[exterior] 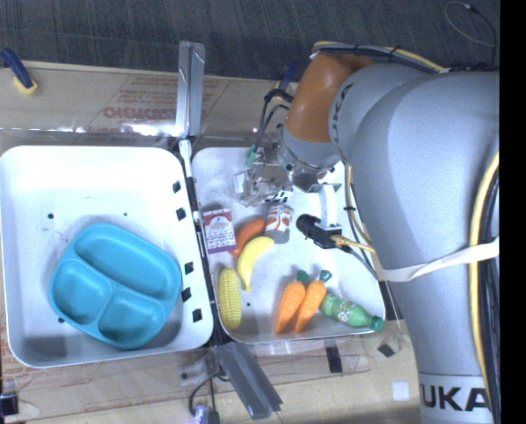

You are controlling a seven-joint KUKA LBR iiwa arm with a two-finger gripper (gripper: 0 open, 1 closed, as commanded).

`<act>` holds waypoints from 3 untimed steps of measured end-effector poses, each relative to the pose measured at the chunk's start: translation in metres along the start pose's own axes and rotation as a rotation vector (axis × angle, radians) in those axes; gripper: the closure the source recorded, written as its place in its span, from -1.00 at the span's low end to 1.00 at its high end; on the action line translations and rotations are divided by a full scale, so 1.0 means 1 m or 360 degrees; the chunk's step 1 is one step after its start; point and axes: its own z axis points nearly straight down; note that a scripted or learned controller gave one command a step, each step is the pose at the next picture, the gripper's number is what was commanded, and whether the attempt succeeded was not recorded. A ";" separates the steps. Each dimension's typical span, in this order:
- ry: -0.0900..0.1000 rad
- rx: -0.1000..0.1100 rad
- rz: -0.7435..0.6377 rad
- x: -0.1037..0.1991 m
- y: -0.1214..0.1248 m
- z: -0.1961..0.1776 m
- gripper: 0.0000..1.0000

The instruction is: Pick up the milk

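Note:
A small red and white carton [217, 230], which looks like the milk, lies flat near the left wall of the right bin [367, 276]. My gripper [267, 184] hangs over the far part of that bin, up and to the right of the carton and apart from it. Just below the gripper stands a small white and red pack [280, 220]; I cannot tell whether the gripper touches it. The grey arm [404, 175] covers the bin's right side.
In the right bin lie an orange piece [249, 233], a banana [254, 256], a corn cob [230, 297], two carrots [298, 300] and a green bottle [351, 312]. The left bin [33, 184] holds a blue divided plate [112, 283].

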 end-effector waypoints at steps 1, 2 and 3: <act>0.0000 0.0000 0.0000 0.000 0.000 0.000 -1.00; -0.0018 -0.0071 0.0109 -0.058 0.001 -0.033 -1.00; -0.0037 -0.0041 0.0044 -0.057 0.004 -0.006 -1.00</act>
